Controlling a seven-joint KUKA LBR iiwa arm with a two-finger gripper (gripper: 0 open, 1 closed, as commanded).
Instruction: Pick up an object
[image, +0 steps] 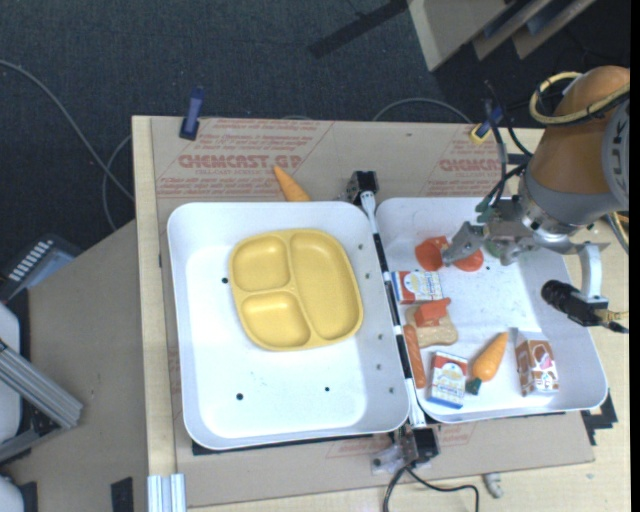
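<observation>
Far to the pincer's left, the left bin (200, 330) holds a yellow divided plate (296, 288), lying flat. An orange carrot-shaped piece (291, 185) lies on the bench beyond that bin's far edge, up and to the left of the pincer.

In the right bin (560, 300), a red round toy (431, 253) sits just left of the pincer, close to it. Below and left of the pincer lie a small carton with a red label (421, 286), a red and tan piece (434, 322) and a thin orange stick (412, 349) along the bin's left wall. Nearer the front edge, a colourful little box (449, 380) touches a toy carrot (488, 357).

The pincer (468, 250) hangs over the far part of the right bin, above a second red object (470, 263); whether it is apart, together or clamped on that object cannot be told. The grey arm (575, 150) with its orange band rises to the right. Below and right of the pincer stands a brown and white carton (536, 364).
</observation>
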